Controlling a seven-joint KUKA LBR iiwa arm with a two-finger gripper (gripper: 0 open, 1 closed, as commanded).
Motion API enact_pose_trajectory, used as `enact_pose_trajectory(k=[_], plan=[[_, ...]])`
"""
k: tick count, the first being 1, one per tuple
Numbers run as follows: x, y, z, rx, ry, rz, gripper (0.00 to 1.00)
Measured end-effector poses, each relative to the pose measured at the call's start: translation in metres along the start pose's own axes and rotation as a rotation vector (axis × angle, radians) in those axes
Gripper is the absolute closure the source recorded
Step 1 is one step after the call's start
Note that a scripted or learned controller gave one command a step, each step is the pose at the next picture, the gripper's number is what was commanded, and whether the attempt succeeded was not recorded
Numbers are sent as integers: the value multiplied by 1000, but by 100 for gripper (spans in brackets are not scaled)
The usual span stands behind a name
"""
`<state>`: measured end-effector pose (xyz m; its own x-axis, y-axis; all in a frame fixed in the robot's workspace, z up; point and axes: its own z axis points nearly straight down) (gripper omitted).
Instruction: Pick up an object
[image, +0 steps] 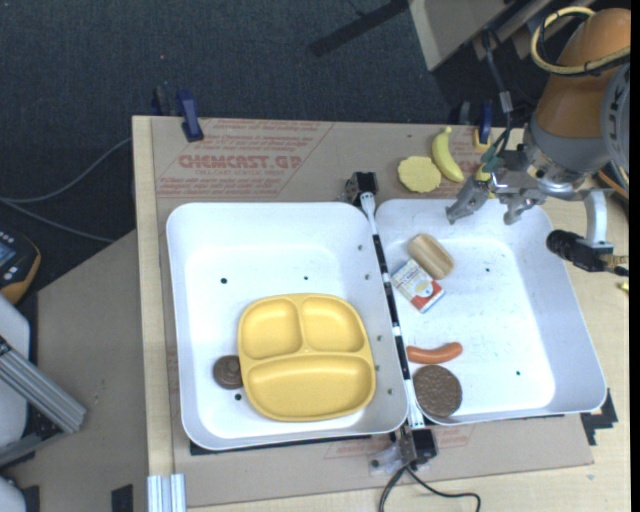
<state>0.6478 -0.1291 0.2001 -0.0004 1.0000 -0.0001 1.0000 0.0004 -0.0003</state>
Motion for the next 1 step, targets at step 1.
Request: enact_pose_trajectory(k=[1], plan=[[33, 17, 107, 10, 3, -3, 0]])
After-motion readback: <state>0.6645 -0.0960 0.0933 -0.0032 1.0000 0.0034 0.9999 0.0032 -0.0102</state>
